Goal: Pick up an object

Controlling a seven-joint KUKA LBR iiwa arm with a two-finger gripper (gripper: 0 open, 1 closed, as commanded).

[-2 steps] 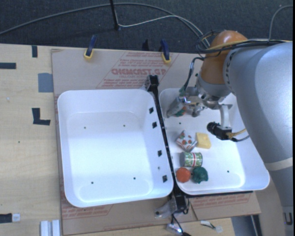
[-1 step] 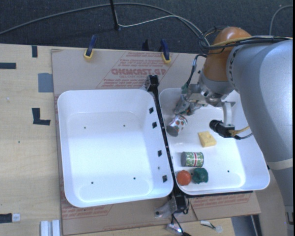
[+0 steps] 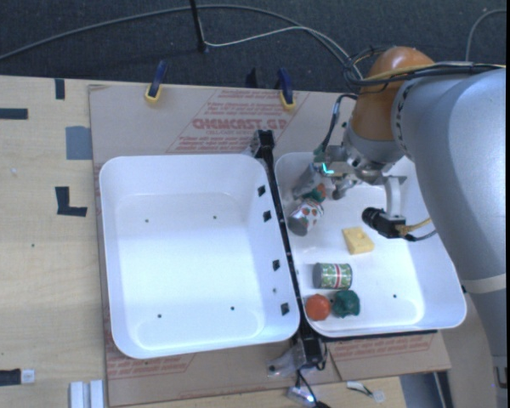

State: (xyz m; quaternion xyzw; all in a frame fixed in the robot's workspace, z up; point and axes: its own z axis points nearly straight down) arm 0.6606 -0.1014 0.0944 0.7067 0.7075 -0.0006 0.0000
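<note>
We count 5 loose objects, all in the right bin (image 3: 425,308). Nearest the gripper (image 3: 313,195) lies 1 small white-and-red item (image 3: 305,217), close to the divider between the bins; its markings are too small to read. Whether the gripper touches or grips this item we cannot tell, and how far the pincer stands apart we cannot tell either, since the wrist and its fittings cover that spot. To the right of that item sits 1 yellow wedge-shaped block (image 3: 358,240). Below it lies 1 green-and-white can (image 3: 332,275) on its side; its label carries print that we cannot read. At the near edge of the bin rest 1 red-orange ball (image 3: 318,307) and 1 dark green lumpy piece (image 3: 346,303), touching or just beside each other.

The arm (image 3: 446,134) enters from the right, with 1 orange band (image 3: 389,92) above the wrist and 1 green light (image 3: 325,168) showing on the wrist.

We count 2 white bins side by side; the left bin (image 3: 110,228) shows only bare floor with small dark dots. Both stand on 1 cardboard sheet (image 3: 204,117) printed in red; we read "CHEMCAST", the remaining lines being illegible. 2 clamps with blue handles (image 3: 156,82) hold its far edge. Dark tape marks (image 3: 68,201) lie on the wooden bench (image 3: 25,253) at left.
</note>
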